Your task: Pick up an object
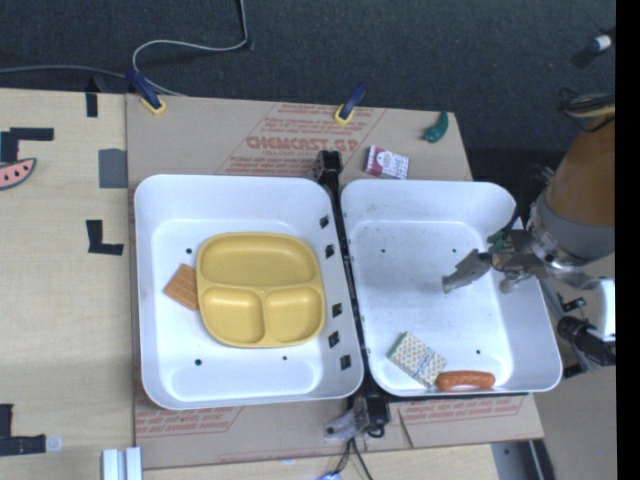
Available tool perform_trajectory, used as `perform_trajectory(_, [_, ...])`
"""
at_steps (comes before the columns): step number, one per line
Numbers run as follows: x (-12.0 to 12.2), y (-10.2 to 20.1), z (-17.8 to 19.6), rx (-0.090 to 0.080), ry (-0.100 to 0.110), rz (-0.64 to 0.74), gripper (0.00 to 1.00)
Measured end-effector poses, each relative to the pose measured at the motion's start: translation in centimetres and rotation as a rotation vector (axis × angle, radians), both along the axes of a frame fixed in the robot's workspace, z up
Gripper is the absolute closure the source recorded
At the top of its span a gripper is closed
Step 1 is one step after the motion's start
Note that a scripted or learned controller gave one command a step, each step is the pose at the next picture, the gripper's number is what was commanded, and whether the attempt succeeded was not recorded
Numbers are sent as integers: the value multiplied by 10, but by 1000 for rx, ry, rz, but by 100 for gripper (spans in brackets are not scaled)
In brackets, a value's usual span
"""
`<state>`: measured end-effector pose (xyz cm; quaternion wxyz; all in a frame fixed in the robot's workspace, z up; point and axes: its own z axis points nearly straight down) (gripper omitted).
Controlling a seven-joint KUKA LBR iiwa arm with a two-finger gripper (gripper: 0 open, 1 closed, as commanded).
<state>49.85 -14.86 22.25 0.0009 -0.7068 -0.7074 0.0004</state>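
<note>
The pincer (468,274) hangs over the right bin (420,203), whether wide or narrow I cannot tell; the orange sausage (465,380) lies well apart below it, long axis left-right.

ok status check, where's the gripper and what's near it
Gripper over the right bin, nothing seen between its fingers. Sausage and checkered packet lie at the near edge, untouched. Nothing in the way.

Tray (262,288) in left bin (160,208); sausage (465,380), packet (416,358) in right bin (440,200).
</note>
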Motion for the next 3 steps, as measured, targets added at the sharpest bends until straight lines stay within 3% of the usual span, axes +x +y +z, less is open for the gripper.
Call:
perform_trajectory(1, [-15, 52, -66, 0, 1, 0, 0])
perform_trajectory(2, [-12, 55, -137, 0, -2, -1, 0])
perform_trajectory(3, [-11, 55, -127, -2, -5, -2, 100])
